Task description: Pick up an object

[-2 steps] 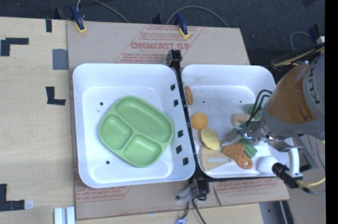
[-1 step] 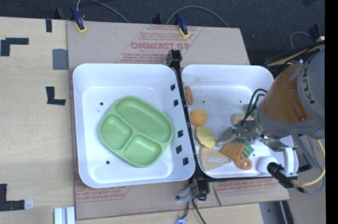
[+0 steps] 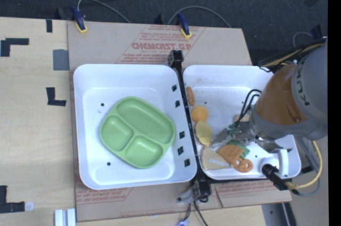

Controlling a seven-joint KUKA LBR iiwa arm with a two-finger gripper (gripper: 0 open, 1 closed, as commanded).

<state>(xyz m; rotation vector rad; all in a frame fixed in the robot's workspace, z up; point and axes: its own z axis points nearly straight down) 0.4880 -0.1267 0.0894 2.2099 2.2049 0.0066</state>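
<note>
The right bin [image 3: 224,77] holds several small toy foods. An orange ball [image 3: 199,113] lies beside a pale yellow lemon-shaped piece [image 3: 203,133] near the divider, with a small orange piece [image 3: 190,96] farther back. Toward the front lie a brown waffle-like piece [image 3: 231,153], a brown pretzel [image 3: 244,166], a pale wedge [image 3: 212,162] and a bit of green [image 3: 238,145]. My gripper [image 3: 233,132] hangs low in the right bin, just behind the waffle and the green bit and right of the lemon piece. The wrist hides its tips.
A green divided plate [image 3: 137,132] lies in the left bin [image 3: 85,113]. Black clips [image 3: 181,134] run along the divider between the bins. The arm's grey and orange body [image 3: 290,102] covers the right bin's right side.
</note>
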